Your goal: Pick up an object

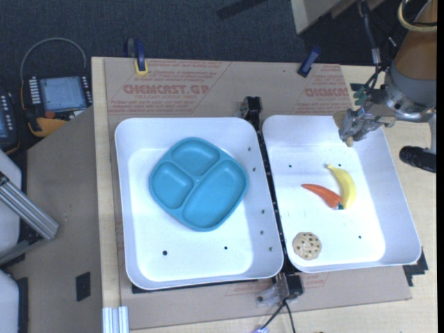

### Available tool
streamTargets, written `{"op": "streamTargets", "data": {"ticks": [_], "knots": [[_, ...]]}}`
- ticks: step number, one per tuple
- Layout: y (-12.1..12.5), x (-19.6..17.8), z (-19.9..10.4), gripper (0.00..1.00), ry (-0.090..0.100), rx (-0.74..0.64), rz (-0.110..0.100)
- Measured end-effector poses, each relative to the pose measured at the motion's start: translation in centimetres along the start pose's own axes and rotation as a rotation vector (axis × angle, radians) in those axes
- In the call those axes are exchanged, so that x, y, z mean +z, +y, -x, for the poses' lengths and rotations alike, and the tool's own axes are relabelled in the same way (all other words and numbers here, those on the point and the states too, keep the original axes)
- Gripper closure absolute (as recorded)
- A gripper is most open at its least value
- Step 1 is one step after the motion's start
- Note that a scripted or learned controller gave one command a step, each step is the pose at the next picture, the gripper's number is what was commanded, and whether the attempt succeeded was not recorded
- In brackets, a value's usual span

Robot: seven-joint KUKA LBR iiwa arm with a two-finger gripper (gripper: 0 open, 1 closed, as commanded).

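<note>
Yellow banana (345,184) in right bin (388,245), below fingers (349,136) of unclear spread, apart.

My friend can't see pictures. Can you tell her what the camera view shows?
A robot's gripper hangs over the far edge of the right white bin, which holds a yellow banana, an orange carrot and a cookie. The left white bin holds a blue divided plate.

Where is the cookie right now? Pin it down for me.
The cookie lies in the right bin, near its front-left corner, below the carrot and the banana and apart from both.
</note>
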State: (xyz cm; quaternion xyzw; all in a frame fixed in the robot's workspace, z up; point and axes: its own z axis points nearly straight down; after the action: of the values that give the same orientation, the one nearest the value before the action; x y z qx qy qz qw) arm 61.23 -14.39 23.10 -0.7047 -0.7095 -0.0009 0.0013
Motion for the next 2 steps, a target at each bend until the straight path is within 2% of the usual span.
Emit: {"op": "streamTargets", "data": {"ticks": [1,2], "knots": [[-0.5,-0.3,-4.5,1.00,-0.001,0.002,-0.002],[0.1,-0.4,-9.1,1.00,-0.001,0.001,0.000]]}}
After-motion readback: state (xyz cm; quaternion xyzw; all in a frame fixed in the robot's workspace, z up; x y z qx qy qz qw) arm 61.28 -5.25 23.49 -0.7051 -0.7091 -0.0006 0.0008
